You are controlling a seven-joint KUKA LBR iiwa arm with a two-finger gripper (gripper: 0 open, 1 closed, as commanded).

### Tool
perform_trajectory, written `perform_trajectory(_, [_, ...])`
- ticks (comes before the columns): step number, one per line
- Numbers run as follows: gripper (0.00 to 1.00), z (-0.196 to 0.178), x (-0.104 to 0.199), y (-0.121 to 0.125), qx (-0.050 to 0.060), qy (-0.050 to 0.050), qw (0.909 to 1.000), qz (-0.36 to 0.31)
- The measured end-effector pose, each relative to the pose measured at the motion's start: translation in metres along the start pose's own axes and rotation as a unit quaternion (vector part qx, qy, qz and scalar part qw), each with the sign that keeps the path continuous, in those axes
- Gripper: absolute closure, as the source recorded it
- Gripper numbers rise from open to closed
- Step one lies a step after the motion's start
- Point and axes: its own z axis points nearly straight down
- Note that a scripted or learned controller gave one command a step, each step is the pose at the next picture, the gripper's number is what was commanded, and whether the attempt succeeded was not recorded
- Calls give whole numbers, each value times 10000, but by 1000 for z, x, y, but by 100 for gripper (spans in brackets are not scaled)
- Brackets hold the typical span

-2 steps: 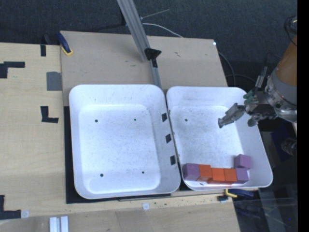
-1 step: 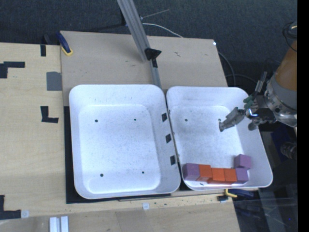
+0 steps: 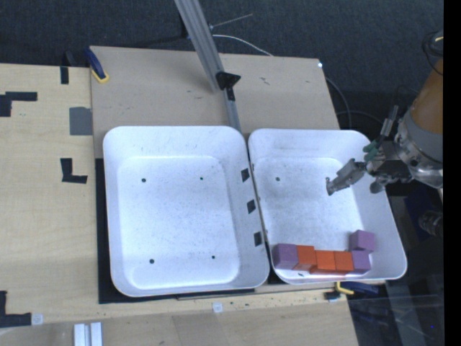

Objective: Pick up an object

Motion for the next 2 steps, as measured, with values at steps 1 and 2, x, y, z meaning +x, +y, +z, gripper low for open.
perform_trajectory(1, [0,1,2,2,3,-2,10000,2])
perform_trajectory(2, [0,0,17,0,2,3,10000,-6])
